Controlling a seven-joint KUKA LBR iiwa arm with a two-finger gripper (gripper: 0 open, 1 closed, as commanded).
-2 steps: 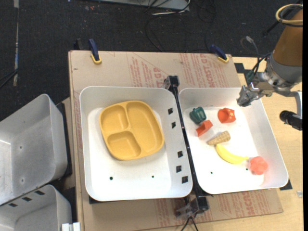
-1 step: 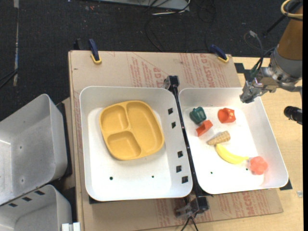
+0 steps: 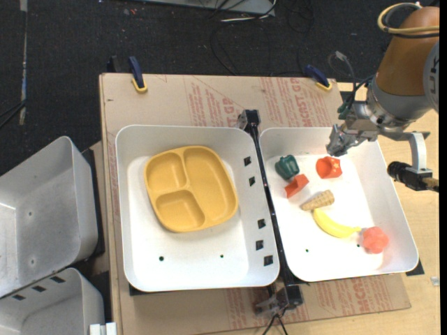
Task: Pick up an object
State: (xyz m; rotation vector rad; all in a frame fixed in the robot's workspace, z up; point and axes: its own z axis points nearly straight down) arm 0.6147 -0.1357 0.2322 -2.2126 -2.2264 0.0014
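Red pepper (image 3: pixel 329 167) under gripper (image 3: pixel 339 146); banana (image 3: pixel 336 225) nearby

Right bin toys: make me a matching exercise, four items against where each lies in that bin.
Things:
1. dark green plastic pepper
2. yellow plastic banana
3. pink round plastic fruit
4. tan waffle cone

Places:
A. bin's near right corner
B. just above the banana
C. nearest the divider, far side
D. between cone and pink fruit

Pairs: 1-C, 2-D, 3-A, 4-B
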